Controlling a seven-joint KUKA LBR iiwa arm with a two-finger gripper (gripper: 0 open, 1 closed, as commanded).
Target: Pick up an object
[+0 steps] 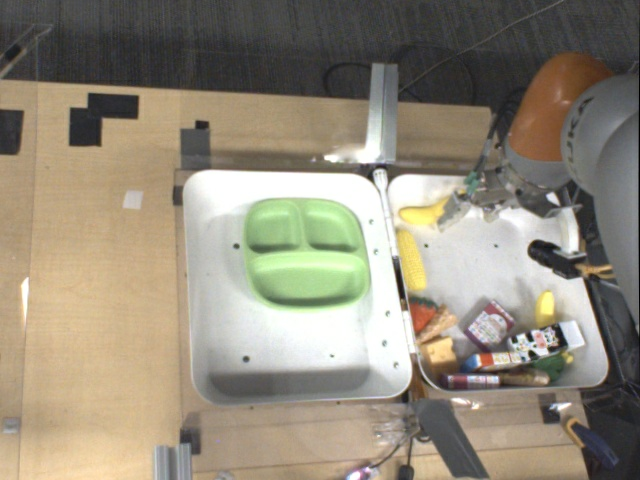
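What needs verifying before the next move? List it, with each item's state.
1. Gripper over the right bin: ok.
2. Nearest target, the banana, beside the gripper: ok.
3. Object between the fingers: cannot tell.
4. Finger opening: cannot tell.
5. Corn cob lies apart from the banana: ok.
6. Green divided plate sits in the left bin, away from the arm: ok.

I work in a robotics lab: my wooden counter (90, 298) carries two white bins (215, 368) fixed by metal brackets (383, 108), black marker patches (100, 116), trailing cables (470, 43), and grey carpet (200, 18) behind it.
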